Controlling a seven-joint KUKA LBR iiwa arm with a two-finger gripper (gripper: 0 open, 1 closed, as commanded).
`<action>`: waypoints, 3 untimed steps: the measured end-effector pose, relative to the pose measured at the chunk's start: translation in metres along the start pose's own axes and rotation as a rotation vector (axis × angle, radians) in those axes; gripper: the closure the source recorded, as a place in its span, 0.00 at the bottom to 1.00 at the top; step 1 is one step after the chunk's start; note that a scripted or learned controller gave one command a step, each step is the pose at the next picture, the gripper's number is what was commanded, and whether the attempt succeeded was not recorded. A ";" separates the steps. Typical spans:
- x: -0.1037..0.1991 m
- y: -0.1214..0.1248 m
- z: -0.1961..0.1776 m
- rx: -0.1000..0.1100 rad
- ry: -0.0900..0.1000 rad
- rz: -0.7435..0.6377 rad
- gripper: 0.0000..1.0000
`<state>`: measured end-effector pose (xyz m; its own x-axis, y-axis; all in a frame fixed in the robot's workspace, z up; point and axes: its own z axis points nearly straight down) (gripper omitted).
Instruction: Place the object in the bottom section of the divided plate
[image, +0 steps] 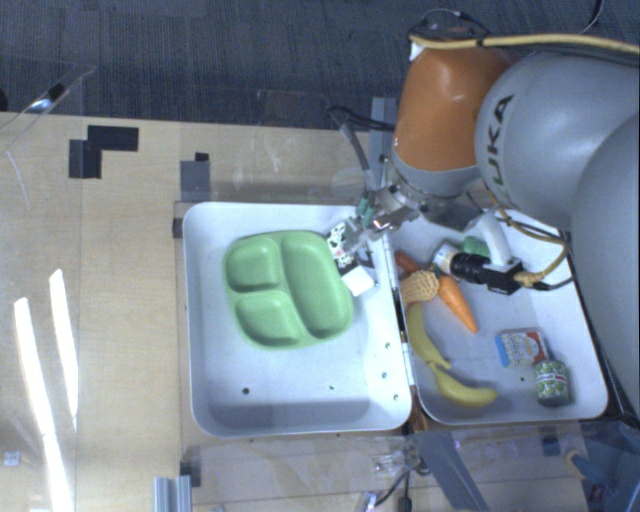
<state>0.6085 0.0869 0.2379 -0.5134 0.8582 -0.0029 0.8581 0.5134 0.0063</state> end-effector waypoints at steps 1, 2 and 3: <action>0.000 0.000 0.000 0.000 0.000 -0.001 0.00; 0.000 0.002 -0.012 -0.007 -0.003 -0.006 1.00; 0.000 0.002 -0.012 -0.007 -0.003 -0.007 0.00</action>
